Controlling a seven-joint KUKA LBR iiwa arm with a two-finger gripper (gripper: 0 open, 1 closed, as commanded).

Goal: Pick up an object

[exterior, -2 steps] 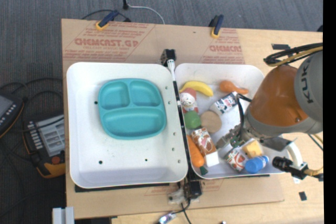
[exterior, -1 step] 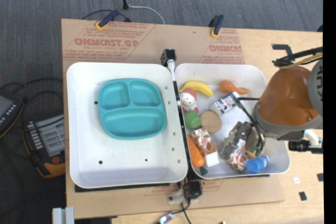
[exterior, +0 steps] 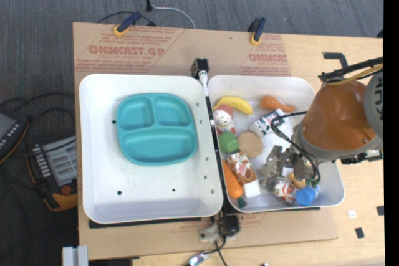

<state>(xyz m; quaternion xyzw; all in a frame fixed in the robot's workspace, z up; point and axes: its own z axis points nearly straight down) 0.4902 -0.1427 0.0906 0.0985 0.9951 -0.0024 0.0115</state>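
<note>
Arm (exterior: 340, 118): reaching in from right of frame, orange band over the right bin's right half.
Gripper (exterior: 283, 171): low in the right bin (exterior: 299, 83), lower right of frame, among clutter; open or closed, cannot tell; nothing seen between its tips.
Right bin contents: banana (exterior: 234, 103) near the top; orange piece (exterior: 272, 102) to its right; green piece (exterior: 228, 142) at centre left; tan disc (exterior: 250, 144) beside it; carrot (exterior: 232, 184) at lower left; blue cap (exterior: 305, 197) at lower right, just beside the gripper; a packet, possibly, under the gripper.
Left bin (exterior: 100, 152): centre left of frame, holding a teal tray (exterior: 157, 129) with three compartments.
Bench (exterior: 124, 50): brown board under both bins.
</note>
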